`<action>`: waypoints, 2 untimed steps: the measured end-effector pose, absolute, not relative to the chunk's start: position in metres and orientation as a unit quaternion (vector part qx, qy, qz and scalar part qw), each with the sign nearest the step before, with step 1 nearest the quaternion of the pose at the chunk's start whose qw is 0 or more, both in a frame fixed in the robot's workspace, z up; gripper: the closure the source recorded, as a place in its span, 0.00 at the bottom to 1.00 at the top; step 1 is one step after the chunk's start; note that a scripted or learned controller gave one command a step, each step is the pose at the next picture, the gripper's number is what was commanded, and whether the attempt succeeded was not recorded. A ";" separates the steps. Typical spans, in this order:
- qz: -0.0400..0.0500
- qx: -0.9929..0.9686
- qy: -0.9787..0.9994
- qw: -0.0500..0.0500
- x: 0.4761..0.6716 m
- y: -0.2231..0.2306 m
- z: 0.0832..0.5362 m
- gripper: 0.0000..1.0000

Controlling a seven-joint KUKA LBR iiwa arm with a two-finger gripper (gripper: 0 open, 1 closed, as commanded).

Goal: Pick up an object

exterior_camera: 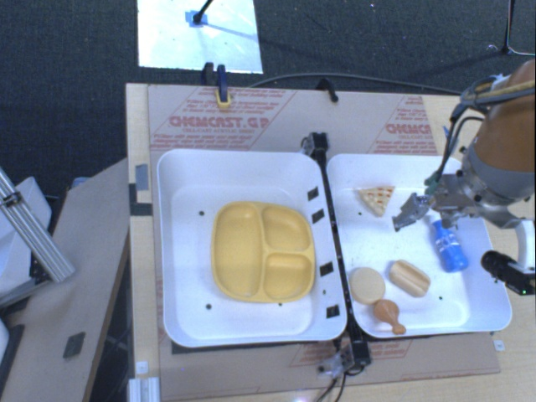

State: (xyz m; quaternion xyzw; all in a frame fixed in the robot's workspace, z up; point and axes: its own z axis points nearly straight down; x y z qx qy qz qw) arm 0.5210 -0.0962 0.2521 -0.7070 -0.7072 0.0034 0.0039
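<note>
Two bins: a left bin [180, 224] and a right bin [494, 304] are seen side by side in the camera view, touching along a dark centre seam
Left bin contents: a yellow divided plate [262, 251] is laid flat near the middle, with three compartments
Right bin contents: five items are counted, all resting on the bin floor
Waffle wedge [377, 198]: placed toward the far left of the right bin, apart from the other items
Blue bottle [449, 246]: laid on its side toward the right of the bin, just below the gripper
Hot dog bun [409, 277]: found near the middle front, between the bottle and the round cookie
Round cookie [367, 285]: set by the centre seam, just beside the bun
Drumstick [389, 314]: laid at the front of the bin, just below the cookie
Arm [507, 136]: seen entering from the right, its orange band over the right bin's far right corner
Gripper [423, 209]: held over the right bin between the waffle wedge and the bottle; nothing is seen between its fingers, and whether they are spread or closed cannot be told from this slant
</note>
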 end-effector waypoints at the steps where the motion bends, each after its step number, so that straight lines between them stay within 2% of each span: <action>1: -0.001 -0.706 -0.708 -0.001 0.523 -0.096 0.258 0.00; 2: 0.000 -0.707 -0.708 0.001 0.516 -0.093 0.212 0.00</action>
